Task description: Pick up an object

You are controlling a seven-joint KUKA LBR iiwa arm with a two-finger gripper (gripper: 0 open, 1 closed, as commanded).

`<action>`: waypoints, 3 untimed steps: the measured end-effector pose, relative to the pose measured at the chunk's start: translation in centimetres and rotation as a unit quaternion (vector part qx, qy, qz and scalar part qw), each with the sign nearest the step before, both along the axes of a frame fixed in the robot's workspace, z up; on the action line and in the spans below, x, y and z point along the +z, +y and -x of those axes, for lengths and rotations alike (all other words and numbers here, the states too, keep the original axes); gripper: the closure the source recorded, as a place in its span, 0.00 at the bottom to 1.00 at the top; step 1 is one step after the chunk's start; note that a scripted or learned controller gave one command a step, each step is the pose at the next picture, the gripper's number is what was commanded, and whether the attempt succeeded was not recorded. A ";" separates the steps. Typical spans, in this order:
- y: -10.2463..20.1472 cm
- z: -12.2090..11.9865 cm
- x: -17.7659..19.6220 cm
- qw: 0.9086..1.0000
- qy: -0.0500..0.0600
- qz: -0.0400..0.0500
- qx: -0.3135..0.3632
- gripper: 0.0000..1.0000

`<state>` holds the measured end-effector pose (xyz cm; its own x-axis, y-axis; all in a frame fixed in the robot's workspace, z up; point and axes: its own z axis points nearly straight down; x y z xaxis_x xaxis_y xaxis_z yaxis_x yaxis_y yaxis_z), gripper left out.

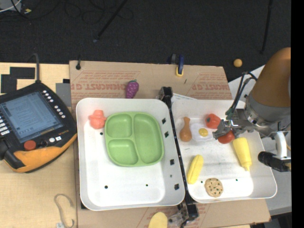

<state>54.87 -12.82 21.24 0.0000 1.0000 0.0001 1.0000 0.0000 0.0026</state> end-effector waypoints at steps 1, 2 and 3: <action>-0.1 0.0 1.6 1.000 0.001 0.000 0.000 1.00; 5.4 1.1 0.5 1.000 0.004 -0.001 0.002 1.00; 11.3 1.2 1.3 1.000 0.003 -0.001 0.003 1.00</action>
